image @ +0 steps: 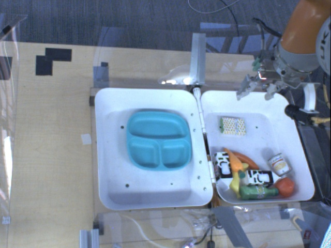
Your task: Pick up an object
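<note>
My gripper hangs open above the far edge of the right bin, with nothing between its fingers. Below it in that bin lies a pale packet with green dots. In the bin's near corner are an orange carrot, a yellow banana, a green bottle, a red tomato, a small can and two black-and-white items.
The left bin holds a blue divided tray. A metal post stands behind the seam between the bins. Black markers lie on the bench at far left.
</note>
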